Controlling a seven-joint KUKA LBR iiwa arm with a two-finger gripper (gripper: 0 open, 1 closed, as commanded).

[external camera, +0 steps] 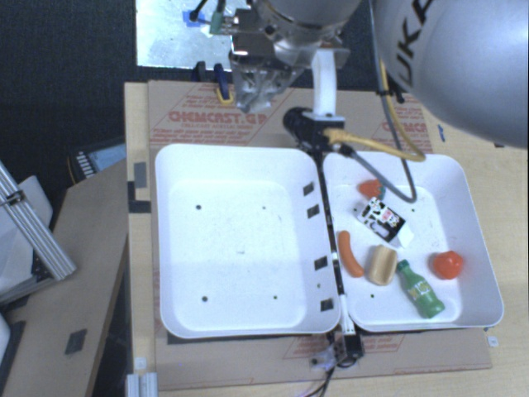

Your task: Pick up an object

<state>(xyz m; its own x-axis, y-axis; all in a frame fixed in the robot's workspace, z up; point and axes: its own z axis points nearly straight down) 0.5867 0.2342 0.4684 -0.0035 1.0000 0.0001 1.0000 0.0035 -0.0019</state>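
Green bottle [421,289] nearest, near edge of right bin [478,222]; beside it tan block [381,265], orange sausage [350,253], red ball [447,264], b/w carton [382,219]. All loose, ready for pick. Gripper [254,91] high over far edge of left bin [165,222], holds nothing; cannot tell if wide or narrow.

Bench [99,246] with brown cardboard sheet [207,114] under two white bins [165,222]

Two bins [231,168] seen as smooth white plastic, slightly glossy. Bench top [207,114] seen as matt brown cardboard. Arm [463,48] cased in glossy grey. Bottle [419,289] of shiny green plastic.
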